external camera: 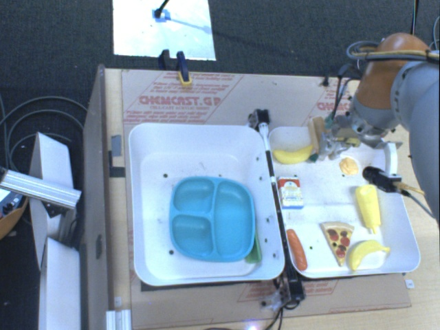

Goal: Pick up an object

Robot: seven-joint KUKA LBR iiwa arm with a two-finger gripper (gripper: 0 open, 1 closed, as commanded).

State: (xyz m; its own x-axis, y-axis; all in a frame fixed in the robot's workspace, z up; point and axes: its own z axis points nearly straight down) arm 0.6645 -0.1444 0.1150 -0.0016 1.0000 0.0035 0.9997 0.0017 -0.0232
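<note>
In the right bin (pixel 399 256), a yellow banana (pixel 291 155) lies at the back left. My gripper (pixel 324 147) hangs low at the banana's right end, close to it or touching it. A small round yellow piece (pixel 348 165) sits just right of the gripper. Further forward lie a small white and red carton (pixel 291 192), a yellow corn cob (pixel 368 207), a pizza slice (pixel 337 240), a red sausage (pixel 297 249) and a second yellow banana (pixel 366 253).
The left bin (pixel 148 184) holds a blue divided plate (pixel 212 218) with a green thing (pixel 255 253) poking out under its front right corner. The rims of both bins meet along a central ridge (pixel 273 191). The arm's grey body (pixel 405 95) comes in over the right bin's back right.
</note>
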